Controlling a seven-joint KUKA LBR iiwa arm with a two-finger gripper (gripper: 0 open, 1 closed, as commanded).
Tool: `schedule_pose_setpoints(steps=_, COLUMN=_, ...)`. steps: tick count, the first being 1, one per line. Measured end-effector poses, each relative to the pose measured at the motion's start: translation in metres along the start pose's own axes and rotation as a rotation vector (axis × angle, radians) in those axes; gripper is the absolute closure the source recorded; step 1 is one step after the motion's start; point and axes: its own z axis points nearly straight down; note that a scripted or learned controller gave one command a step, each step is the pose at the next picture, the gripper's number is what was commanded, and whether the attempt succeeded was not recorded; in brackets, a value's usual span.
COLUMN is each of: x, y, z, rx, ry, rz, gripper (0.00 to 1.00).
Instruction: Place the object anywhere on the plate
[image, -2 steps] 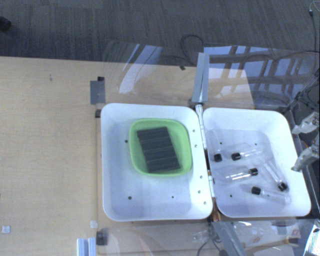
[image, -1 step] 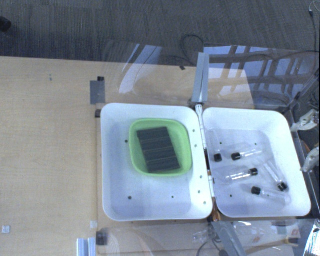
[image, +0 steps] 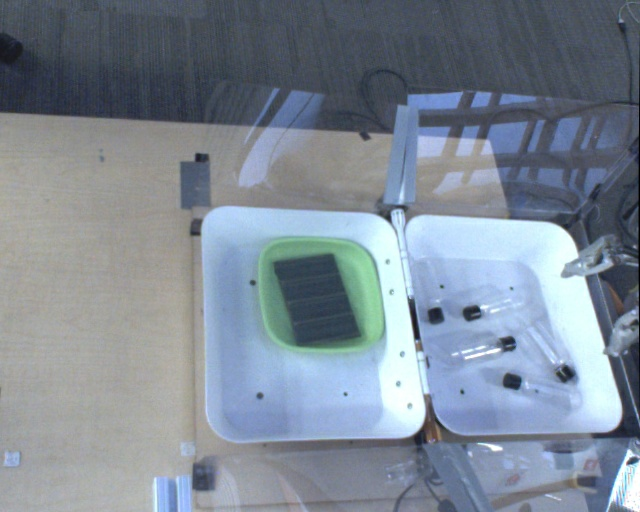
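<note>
Lime-green plate (image: 371, 300); on it dark grey ridged block (image: 316, 298). White bins (image: 230, 390). Right of plate, clear tubes (image: 485, 349), black caps.

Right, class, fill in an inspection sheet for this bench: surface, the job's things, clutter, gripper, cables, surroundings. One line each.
Surface: pale wooden bench bearing the left bin and the right bin, side by side.
Job's things: green plate in the left bin, a dark ribbed block lying on it; clear tubes with black caps scattered in the right bin.
Clutter: small dark bracket on the bench behind the left bin.
Gripper: pale finger-like parts at the right edge, too cut off to identify.
Cables: dark looped cable behind the bins.
Surroundings: dark floor beyond the bench.
</note>
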Motion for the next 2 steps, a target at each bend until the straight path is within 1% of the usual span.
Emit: schedule_pose_setpoints(steps=2, x=-0.013, y=-0.003, z=-0.050, rx=0.000, ry=-0.001, rz=-0.496, gripper=0.00)
